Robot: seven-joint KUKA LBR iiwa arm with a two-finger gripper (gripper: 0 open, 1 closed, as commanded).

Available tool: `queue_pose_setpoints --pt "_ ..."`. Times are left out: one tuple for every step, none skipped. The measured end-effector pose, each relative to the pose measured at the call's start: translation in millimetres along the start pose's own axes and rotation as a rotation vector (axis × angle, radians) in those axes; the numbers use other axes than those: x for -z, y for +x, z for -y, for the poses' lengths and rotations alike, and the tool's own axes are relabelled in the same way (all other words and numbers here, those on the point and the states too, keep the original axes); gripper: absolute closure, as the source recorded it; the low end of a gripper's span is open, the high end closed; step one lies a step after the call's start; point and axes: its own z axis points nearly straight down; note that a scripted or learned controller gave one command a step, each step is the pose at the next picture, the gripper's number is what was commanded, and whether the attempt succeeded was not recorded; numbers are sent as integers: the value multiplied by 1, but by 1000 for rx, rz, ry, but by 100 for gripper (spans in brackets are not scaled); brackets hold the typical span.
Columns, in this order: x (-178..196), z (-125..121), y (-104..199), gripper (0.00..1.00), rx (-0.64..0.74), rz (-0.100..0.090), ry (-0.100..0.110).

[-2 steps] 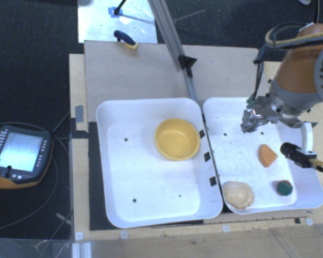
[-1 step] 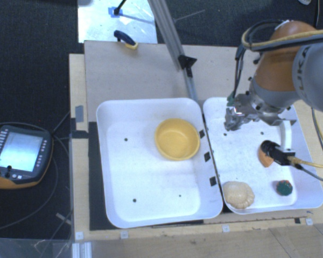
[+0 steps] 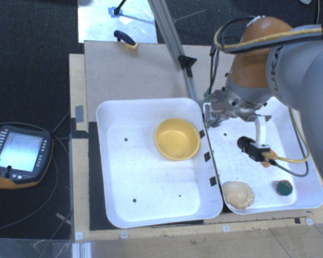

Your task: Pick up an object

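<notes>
The pick has not been made, as far as this view shows. The gripper point(image 3: 212, 116) sits low at the far corner of the right bin point(image 3: 231, 165), close against the wall where the two bins meet, and nothing can be seen in its grasp. The wrist covers it from above, so I cannot tell whether it is wide or narrow.

All three things that could be picked lie in the bins:
- A yellow bowl point(image 3: 177, 138) stands upright in the left bin point(image 3: 140, 187). It is the nearest thing to the gripper, just across the shared wall and a little toward the camera from it
- A pale round bun point(image 3: 238, 194) lies in the same bin as the gripper, well apart from it, in the near corner by the dividing wall
- A small dark green ball point(image 3: 283, 187) lies further off, toward the near corner on the arm's side of that bin

No particular thing is named in the task, so any of these would do. Nothing lies directly beneath the gripper; the floor under it looks bare. My judgement is that the whole of the task is left to do: the gripper has to get over one of the three, come down, close on it and lift. Here it is poorly placed for any of them, and the wall beside it is something it could catch on
</notes>
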Motion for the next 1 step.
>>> queue_pose_setpoints --pt "3 -9 60 100 1 0 -1"
